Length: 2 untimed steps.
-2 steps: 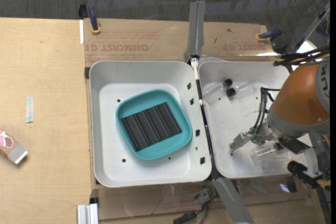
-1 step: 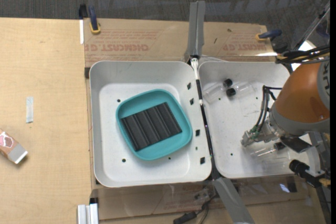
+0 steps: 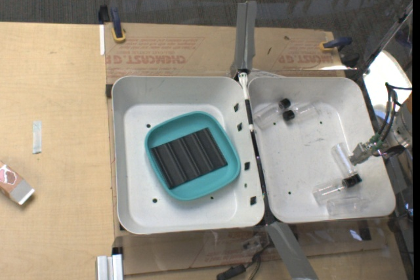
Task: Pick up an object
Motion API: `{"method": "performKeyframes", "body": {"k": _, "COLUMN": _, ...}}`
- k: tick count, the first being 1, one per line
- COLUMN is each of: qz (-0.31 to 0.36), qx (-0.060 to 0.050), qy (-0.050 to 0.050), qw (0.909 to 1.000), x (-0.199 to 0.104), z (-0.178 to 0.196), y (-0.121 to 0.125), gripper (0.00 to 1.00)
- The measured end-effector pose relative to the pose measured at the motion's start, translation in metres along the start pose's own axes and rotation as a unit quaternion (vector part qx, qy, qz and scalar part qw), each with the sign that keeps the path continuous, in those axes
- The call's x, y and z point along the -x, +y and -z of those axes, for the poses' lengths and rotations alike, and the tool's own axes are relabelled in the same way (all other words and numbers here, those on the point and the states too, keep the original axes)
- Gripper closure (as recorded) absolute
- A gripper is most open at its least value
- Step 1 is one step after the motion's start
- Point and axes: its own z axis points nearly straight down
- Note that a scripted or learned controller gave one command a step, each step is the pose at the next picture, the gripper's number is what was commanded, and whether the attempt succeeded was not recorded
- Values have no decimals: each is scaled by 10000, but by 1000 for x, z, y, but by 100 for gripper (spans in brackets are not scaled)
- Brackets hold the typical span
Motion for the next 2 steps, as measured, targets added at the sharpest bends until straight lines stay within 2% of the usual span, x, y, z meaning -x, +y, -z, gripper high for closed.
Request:
{"method": "performKeyframes", "body": {"k": 1, "qz": -464, "qx": 0, "qy": -3, "qw": 9989, "x": 36, "z": 75, "y": 38, "gripper": 100}}
{"method": "performKeyframes", "body": {"k": 2, "qz": -969, "qx": -10, "qy": 4, "qw": 9953, "x": 30, "z": 79, "y": 13, "gripper": 100}}
